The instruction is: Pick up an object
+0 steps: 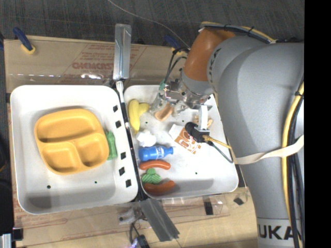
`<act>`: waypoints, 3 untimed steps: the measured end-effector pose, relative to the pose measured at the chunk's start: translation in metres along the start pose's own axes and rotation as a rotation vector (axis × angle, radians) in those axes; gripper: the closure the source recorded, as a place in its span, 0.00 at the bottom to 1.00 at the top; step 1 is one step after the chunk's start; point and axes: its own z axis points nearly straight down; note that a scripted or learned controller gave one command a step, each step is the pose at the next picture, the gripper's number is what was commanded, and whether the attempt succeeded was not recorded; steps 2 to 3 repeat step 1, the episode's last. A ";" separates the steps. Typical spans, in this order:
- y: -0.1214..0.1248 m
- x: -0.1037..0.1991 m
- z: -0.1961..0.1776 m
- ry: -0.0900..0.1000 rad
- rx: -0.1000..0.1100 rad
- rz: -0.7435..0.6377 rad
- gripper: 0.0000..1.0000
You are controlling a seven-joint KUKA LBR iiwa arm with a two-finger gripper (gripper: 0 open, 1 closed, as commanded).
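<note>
Sausages (158,186) lie nearest us at the right bin's (217,182) front edge, one brown, one red (154,165), with a green leafy piece (150,176) between them. Behind these we note a blue bottle (155,152) on its side, a white crumpled item (146,138), an orange-and-white packet (187,140) and a yellow banana (135,113). Farther back, the gripper (173,102) sits low over a tan piece (162,111); we cannot tell how its pincer stands. The left bin (31,190) holds a yellow divided tray (70,138).
</note>
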 end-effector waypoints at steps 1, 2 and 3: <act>-0.006 0.058 -0.096 0.002 -0.019 0.056 1.00; -0.006 0.058 -0.096 0.002 -0.019 0.056 1.00; -0.006 0.058 -0.096 0.002 -0.019 0.056 1.00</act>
